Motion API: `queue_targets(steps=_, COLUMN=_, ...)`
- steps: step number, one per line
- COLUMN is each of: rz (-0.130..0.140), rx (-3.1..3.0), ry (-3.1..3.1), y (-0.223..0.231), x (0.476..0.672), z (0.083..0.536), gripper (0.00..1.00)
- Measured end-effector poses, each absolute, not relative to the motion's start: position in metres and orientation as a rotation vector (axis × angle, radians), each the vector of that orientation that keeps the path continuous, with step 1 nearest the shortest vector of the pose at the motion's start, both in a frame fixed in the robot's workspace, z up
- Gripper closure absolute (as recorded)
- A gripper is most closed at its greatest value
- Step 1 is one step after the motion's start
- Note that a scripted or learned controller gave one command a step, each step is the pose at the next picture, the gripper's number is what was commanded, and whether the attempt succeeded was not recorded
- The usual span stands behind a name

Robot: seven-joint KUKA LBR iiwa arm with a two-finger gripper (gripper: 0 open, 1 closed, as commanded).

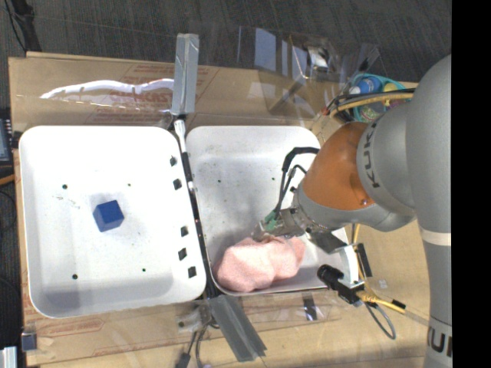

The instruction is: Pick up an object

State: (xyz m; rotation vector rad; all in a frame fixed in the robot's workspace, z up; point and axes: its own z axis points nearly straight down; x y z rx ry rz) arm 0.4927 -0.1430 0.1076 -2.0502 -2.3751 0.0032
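arm: grey with orange band above the wrist, reaches in from the right over the right bin
gripper: low in the right bin, at the upper right edge of the pink lump, seems to touch it; finger state cannot tell, wrist blocks the view
pink lump: soft, pale pink, fuzzy-looking, rounded and lumpy like a sponge or foam wad; lies flat on the floor of the right bin, against its near wall, toward the middle
right bin: shallow, white, a few dark specks on the floor
blue cube: small, solid blue, sharp edges; sits alone near the middle of the left bin, well apart from the gripper
left bin: shallow, white, beside the right bin, walls touching at the middle divider
bench: brown cardboard-like surface under both bins
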Motion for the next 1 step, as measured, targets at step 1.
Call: queue_targets(steps=1, rz=0.003, rx=-2.051, ry=-2.375, y=-0.1430, x=0.4927, z=0.1077, gripper=0.00)
